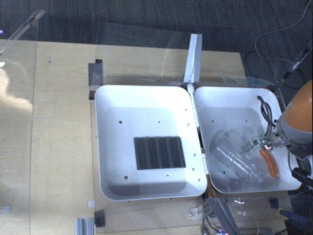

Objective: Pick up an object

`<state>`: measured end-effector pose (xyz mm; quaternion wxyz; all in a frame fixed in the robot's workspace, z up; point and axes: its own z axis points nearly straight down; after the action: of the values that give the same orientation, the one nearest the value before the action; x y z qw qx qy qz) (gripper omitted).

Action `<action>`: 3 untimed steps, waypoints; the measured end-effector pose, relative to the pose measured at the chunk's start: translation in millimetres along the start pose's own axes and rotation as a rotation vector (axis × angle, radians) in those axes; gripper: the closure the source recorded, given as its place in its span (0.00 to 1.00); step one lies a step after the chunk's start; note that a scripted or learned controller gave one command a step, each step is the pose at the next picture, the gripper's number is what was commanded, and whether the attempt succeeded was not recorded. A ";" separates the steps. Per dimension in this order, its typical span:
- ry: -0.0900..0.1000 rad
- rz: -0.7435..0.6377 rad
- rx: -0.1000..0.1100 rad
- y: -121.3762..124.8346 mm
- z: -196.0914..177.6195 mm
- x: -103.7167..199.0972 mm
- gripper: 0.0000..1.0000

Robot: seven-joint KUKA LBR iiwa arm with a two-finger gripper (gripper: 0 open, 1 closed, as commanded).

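One ribbed black slab [159,152], seemingly rubbery

This looks like a robot lab. Two white bins [146,146] sit side by side on a light wooden bench [49,146], held in place by small black clamps [99,219]. Clear plastic walls [146,48] stand around them. Black cables [274,38] trail over the dark carpet floor [146,4].
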<state>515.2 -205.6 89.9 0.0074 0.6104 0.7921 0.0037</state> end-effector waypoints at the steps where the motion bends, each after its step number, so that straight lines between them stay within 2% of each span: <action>1: -0.003 -0.002 -0.008 3.7 -12.3 -0.1 1.00; 2: -0.003 -0.002 -0.007 3.7 -12.2 -0.1 0.00; 3: 0.000 -0.016 0.000 -9.9 -0.2 2.6 0.00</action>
<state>505.0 -205.6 90.0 0.0074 0.6040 0.7970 0.0035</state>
